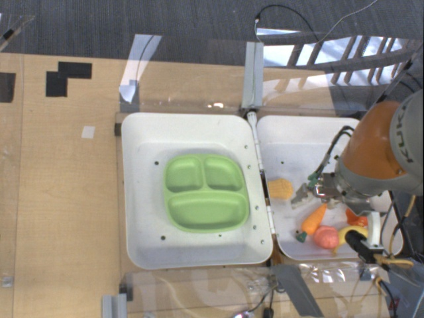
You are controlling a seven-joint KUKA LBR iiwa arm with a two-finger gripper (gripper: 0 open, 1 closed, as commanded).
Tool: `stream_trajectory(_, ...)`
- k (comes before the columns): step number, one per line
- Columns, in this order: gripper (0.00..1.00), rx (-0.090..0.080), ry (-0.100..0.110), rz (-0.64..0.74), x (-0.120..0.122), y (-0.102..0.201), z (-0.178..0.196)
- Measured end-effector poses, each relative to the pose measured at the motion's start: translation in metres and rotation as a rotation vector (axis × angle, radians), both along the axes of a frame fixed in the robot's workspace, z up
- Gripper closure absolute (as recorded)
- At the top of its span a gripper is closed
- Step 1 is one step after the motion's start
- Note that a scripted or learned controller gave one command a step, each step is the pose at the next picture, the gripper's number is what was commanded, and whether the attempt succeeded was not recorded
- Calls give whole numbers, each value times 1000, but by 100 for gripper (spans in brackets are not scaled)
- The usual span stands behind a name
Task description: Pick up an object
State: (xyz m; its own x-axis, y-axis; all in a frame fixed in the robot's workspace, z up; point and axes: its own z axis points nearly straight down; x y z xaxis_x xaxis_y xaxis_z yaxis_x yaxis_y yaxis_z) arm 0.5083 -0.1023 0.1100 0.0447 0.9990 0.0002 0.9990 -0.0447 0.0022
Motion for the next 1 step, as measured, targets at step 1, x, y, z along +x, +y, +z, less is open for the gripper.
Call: stream_trajectory(1, 0, -3, -18, 144, -15, -4, -19)
